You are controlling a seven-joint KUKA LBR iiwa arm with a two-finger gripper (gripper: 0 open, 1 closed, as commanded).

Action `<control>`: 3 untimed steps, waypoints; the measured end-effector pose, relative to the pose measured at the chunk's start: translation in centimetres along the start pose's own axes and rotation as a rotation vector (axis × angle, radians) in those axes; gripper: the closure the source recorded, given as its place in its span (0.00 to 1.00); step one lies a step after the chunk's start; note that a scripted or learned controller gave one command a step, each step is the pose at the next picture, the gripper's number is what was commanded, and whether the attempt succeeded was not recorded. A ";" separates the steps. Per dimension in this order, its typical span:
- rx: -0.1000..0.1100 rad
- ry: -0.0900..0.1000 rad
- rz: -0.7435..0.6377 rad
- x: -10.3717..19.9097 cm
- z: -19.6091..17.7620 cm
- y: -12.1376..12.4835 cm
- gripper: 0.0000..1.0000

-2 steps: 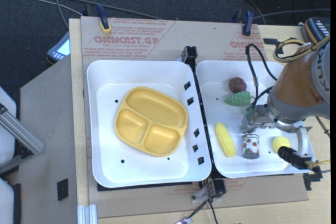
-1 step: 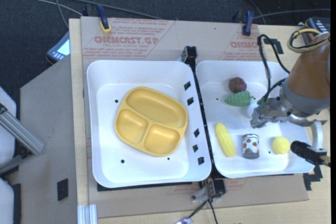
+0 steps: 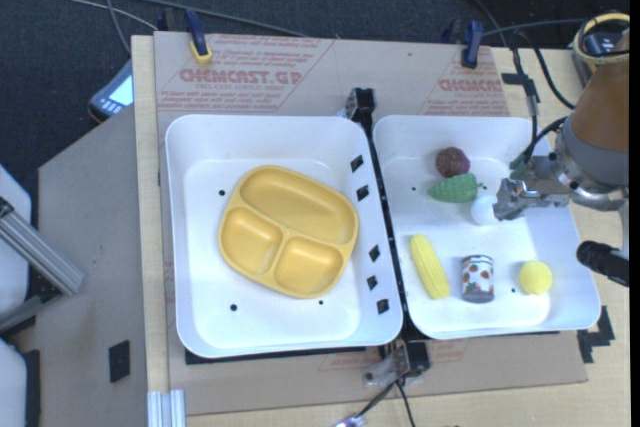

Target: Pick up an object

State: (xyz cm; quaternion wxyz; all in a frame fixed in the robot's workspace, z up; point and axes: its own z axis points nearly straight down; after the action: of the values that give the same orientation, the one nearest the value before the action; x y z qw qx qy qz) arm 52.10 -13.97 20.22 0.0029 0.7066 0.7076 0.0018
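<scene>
On the bench, the right bin [image 3: 560, 310] holds everything. Your gripper [image 3: 508, 200] hangs low there, probably touching a small white object [image 3: 484, 209]; whether it grips, I cannot tell. Confirm contact before lifting; the green leafy piece [image 3: 454, 188] crowds it.

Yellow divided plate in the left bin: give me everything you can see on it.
The yellow divided plate looks like matte plastic, rounded, with three compartments: one long one along its far side, two smaller ones on the near side. It lies flat and right side up, turned askew, in the middle of the left bin. Nothing lies in it or touches it.
</scene>
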 end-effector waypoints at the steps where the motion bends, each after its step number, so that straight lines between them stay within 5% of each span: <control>1: -0.002 0.000 -0.001 0.8 -6.1 0.0 1.00; 3: 0.006 0.005 -0.005 11.0 -5.0 0.0 1.00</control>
State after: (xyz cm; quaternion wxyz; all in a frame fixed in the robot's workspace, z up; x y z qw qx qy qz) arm 52.09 -3.00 25.20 -0.0010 0.7048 0.7094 0.0011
